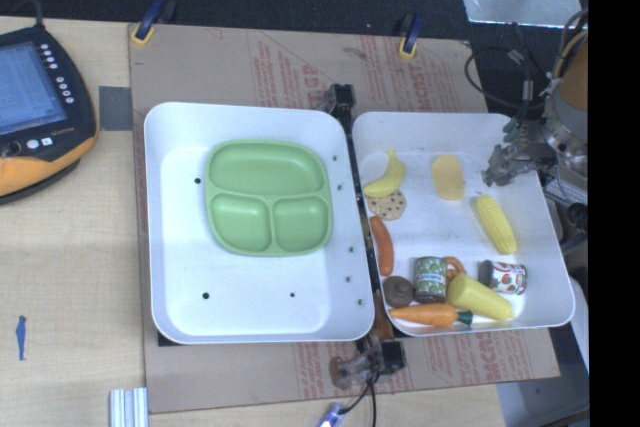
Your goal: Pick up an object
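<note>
The right bin (520, 130) holds a banana (386, 177), a cookie (387, 206), a pale yellow block (448, 177), a corn cob (494, 222), a sausage (381, 246), a green can (430, 278), a carrot (427, 316), a yellow pear-like piece (480, 298) and a small red-and-white can (505, 276). My gripper (503, 165) hangs at the right bin's upper right, just above the corn cob and right of the pale yellow block. Nothing shows between its fingers.
The left bin (180, 295) holds a green divided plate (269, 197). A teach pendant (40, 110) lies at the bench's far left. Clamps (407, 35) sit at the cardboard's back edge. The arm's body (568, 115) looms over the right bin's right rim.
</note>
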`<action>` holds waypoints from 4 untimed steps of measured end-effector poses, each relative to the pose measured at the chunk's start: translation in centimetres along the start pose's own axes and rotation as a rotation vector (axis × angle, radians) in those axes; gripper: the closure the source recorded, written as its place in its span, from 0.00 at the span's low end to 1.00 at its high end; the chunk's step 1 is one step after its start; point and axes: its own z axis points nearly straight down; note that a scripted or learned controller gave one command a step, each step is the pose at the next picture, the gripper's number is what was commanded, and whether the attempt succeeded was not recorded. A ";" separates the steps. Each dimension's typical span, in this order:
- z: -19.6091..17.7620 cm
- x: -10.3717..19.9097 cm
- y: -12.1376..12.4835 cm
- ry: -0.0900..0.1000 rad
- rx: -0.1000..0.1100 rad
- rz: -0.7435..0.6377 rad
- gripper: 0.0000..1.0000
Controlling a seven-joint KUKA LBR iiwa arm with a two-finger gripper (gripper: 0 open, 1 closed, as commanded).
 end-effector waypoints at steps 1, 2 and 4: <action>0.1 0.0 0.0 0.000 0.001 0.000 0.00; 9.2 2.1 7.1 -0.001 0.002 -0.002 0.00; 8.0 1.1 4.4 -0.002 0.003 -0.005 1.00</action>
